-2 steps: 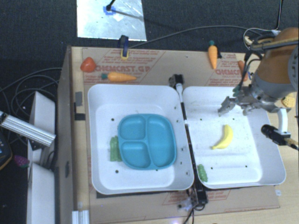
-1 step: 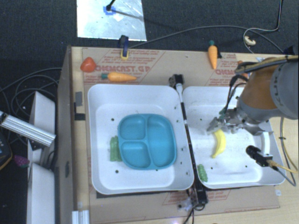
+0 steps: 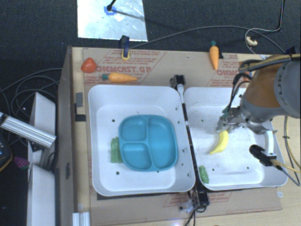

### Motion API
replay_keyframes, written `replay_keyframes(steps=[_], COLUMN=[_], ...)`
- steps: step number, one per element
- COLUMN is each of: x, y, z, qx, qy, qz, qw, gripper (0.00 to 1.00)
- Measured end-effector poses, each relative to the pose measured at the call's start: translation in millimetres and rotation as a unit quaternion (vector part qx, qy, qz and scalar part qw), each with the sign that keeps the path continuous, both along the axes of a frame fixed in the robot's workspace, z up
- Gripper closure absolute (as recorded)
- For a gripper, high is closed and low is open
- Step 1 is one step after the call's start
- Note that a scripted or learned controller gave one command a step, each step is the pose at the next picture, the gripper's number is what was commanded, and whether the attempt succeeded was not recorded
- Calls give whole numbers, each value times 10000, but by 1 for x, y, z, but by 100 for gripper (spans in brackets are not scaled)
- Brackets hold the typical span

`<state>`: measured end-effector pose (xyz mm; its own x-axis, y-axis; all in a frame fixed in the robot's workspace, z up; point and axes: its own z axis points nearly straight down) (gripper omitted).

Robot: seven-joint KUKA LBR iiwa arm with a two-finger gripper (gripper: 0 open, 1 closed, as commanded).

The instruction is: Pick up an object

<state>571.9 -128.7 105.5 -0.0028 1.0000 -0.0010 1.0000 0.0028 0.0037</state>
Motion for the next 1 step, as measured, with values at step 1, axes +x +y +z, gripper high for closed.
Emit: replay_keyframes(steps=[1], x=[1], y=[68], z=[80], qx=[10], qy=[-5], qz=[10], qw=[10000], gripper=[100])
